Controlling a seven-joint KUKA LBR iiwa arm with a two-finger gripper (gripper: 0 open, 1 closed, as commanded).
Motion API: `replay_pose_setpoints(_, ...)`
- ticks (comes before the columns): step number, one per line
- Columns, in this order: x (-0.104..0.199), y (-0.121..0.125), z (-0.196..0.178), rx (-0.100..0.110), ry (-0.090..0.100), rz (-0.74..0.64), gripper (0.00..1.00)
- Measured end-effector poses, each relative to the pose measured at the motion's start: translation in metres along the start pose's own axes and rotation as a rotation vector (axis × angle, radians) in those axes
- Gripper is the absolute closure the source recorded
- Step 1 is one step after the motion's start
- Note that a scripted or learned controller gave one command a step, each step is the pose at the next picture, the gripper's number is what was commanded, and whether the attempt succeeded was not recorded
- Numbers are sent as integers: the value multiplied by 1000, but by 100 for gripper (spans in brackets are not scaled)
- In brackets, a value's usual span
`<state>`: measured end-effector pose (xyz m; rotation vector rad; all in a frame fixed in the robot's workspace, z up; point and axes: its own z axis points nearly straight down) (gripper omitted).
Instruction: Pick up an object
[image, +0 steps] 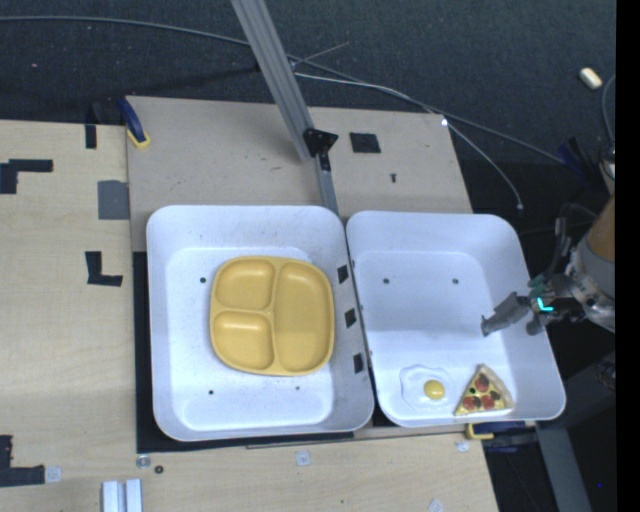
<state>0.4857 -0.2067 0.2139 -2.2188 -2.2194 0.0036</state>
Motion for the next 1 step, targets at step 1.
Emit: replay_pose_setpoints(1,0,1,-1,-2,-1,0,0)
